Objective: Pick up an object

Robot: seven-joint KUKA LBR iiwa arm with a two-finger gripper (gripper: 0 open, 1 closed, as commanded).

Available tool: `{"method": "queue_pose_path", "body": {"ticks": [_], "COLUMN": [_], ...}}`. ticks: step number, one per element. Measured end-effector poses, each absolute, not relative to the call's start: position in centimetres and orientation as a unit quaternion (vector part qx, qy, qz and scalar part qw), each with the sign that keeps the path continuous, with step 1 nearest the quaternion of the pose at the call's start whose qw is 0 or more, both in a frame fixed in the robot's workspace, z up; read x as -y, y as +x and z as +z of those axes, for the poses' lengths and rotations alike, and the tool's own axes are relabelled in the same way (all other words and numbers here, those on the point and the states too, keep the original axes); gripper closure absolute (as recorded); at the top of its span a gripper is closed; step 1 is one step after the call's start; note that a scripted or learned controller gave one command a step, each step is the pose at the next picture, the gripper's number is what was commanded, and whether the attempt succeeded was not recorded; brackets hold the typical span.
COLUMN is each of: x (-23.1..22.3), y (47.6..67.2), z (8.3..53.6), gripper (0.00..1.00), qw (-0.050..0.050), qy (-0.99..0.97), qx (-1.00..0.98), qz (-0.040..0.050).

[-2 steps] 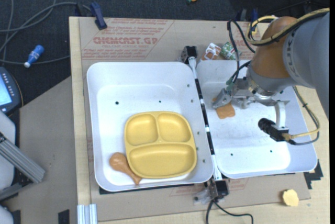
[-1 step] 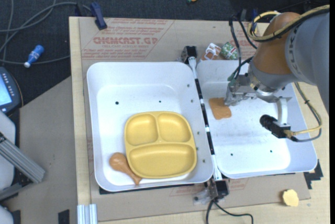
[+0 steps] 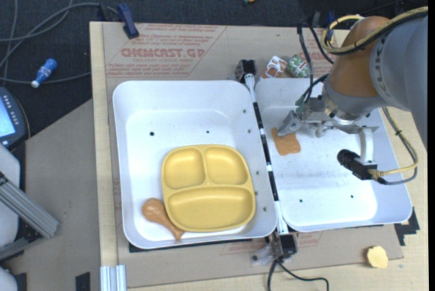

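Two bins sit side by side on the surface (image 3: 170,52). In the left bin (image 3: 136,113), a divided plate (image 3: 206,186) lies toward the front, a drumstick-shaped piece (image 3: 160,214) touching its front-left edge. In the right bin (image 3: 326,194), a flat piece (image 3: 288,144) lies beside the shared wall, the tool (image 3: 299,121) directly above it.

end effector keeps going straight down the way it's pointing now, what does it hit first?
Most likely the orange-brown flat piece on the right bin's floor; the end effector hangs just above its upper edge. Depth is unclear from this single slanted view, so it may land on bare bin floor beside it.
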State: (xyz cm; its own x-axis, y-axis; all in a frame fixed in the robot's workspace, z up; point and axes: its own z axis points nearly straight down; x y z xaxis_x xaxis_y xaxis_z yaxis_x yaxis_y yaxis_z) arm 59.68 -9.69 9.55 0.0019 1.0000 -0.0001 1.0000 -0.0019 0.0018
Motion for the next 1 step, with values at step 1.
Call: {"method": "queue_pose_path", "body": {"ticks": [1], "x": [9.36], "y": [58.79], "z": [8.49], "gripper": [0.00], "qw": [-0.001], "qy": [0.708], "qx": [-0.706], "qz": [0.0000]}}
